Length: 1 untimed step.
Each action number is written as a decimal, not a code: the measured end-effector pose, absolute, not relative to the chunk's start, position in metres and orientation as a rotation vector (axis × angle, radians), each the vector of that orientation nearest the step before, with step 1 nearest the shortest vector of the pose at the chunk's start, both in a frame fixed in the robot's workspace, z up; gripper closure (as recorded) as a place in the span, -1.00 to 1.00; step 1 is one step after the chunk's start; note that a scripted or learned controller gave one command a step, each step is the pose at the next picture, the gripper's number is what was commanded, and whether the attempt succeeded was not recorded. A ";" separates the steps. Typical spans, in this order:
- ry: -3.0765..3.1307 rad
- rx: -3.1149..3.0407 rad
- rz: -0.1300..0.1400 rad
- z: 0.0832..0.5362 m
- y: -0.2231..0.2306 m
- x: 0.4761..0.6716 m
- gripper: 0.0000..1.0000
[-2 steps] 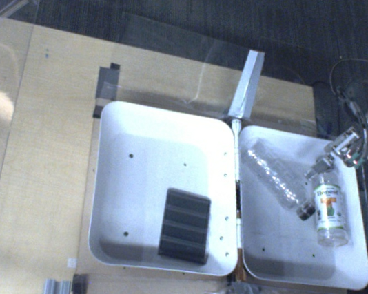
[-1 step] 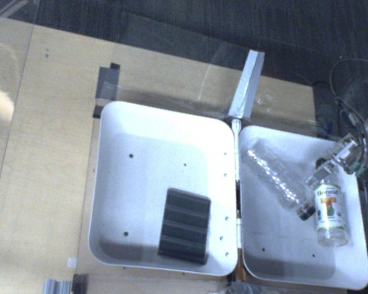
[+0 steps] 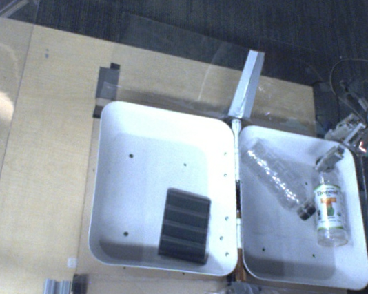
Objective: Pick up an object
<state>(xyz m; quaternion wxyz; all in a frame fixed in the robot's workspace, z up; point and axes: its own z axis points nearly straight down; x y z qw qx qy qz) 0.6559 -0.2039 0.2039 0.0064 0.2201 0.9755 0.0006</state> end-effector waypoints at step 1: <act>3.129 -0.003 0.000 0.089 -0.151 0.638 -1.00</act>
